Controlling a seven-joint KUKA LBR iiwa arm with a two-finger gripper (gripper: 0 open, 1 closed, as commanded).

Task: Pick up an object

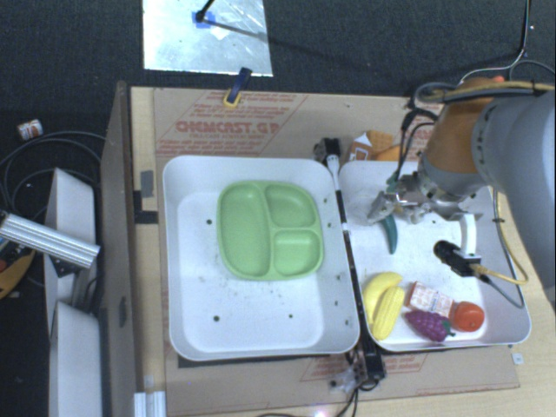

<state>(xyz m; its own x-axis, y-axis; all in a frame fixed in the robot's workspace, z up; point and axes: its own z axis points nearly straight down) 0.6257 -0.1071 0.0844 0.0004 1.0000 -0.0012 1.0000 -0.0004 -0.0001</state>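
Likely target: the slim teal-green piece (390, 233), pepper- or bean-shaped, lying on the floor of the right bin (508, 272) just below the hand (388, 208). It looks like smooth moulded plastic, tapered, slightly curved.

Hand is low in the bin, metal tips splayed, right above or touching the top end of that piece; can't tell which. Nothing visibly between the tips. Cannot tell whether they're apart or together at this angle.

Progress, my read: approach done, grasp unconfirmed, lift not started. Object sits flat on the bin floor.

Rest of the right bin, along the near edge: yellow banana (383, 301), glossy, curved; small red-and-white box (430, 299), printed, rectangular; purple grape cluster (427, 324), bumpy; red tomato (467, 316), round and shiny. All toy-like plastic, bunched close together, well apart from the hand.

Left bin (187, 268): pale green divided plate (268, 230), three compartments, matte, rounded corners.

Both bins are shallow white plastic, speckled, sitting side by side on the cardboard-covered surface (234, 120).
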